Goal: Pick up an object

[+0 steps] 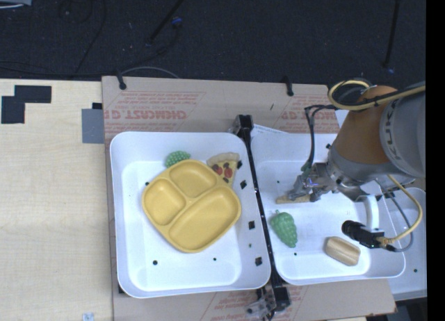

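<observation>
Hand [304, 189] low in right bin [389, 271], over a small tan piece [286, 199]; grip state — cannot tell. Nothing lifted: green grapes [284, 228] and bread roll [342, 251] lie on bin floor

The two shallow white plastic bins [132, 174] looked smooth and faintly glossy. The yellow three-compartment plastic plate [191, 205] had a smooth, satiny surface. The green bunch of toy grapes [284, 228] looked bumpy and matt, as did the small green knobbly piece [177, 157]. The tan bread-like block [342, 250] seemed smooth and matt. The brown cardboard sheet [208, 108] beneath was dull and printed.
</observation>
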Action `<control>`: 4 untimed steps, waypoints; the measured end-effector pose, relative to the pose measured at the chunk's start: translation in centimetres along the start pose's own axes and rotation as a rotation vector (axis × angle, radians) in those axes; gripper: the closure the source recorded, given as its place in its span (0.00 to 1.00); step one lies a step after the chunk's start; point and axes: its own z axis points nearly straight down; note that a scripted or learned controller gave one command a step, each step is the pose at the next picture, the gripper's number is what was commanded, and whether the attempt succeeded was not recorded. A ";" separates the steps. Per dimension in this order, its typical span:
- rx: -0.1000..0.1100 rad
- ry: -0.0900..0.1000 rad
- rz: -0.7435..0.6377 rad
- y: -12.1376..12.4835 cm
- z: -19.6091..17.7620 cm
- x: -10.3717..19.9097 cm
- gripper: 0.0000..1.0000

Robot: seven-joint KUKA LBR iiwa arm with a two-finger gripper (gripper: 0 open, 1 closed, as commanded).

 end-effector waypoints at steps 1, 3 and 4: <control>0.013 -0.003 -0.002 0.6 -5.7 0.8 1.00; 0.016 -0.001 -0.005 2.1 -10.3 6.4 1.00; 0.017 -0.001 -0.005 1.9 -11.2 11.7 1.00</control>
